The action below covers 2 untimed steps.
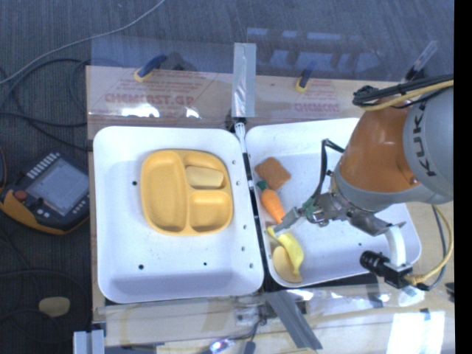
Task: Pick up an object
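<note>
Gripper [295, 216] of mine hangs in the right shallow white bin [383, 135], fingers apart above the yellow plastic banana [290, 251] (orange plastic carrot [273, 203] and brown toast-like slab [273, 171] nearby), while the left white bin [110, 198] holds a yellow three-compartment plastic tray [184, 192].

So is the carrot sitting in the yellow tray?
No, the carrot lies in the right bin, while the yellow tray sits in the left bin.

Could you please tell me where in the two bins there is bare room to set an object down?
Left bin: a bare strip of floor below the yellow tray, toward the near rim, and a narrower one at its left. Right bin: crowded along the divider, where the brown piece, carrot and banana lie beside the gripper.
</note>
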Available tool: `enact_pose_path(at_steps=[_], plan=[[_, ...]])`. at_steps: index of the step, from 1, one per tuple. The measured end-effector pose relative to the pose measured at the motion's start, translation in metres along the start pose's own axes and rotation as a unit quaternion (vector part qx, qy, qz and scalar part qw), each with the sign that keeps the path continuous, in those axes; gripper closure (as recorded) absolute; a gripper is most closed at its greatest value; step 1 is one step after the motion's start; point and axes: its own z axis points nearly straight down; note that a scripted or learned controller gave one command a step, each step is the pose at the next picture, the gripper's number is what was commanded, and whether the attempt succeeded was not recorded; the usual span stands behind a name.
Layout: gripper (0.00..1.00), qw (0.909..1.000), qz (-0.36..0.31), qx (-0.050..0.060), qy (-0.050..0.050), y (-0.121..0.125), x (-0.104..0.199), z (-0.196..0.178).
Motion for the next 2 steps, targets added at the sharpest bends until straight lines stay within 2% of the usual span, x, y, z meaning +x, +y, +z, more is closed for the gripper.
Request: enact_pose_path(at_steps=[1, 2], plan=[[0.00, 0.9962, -0.087, -0.001, -0.001, -0.002, -0.021, -0.001], [0.00, 0.9916, -0.129, -0.001, -0.001, -0.001, -0.010, 0.000]])
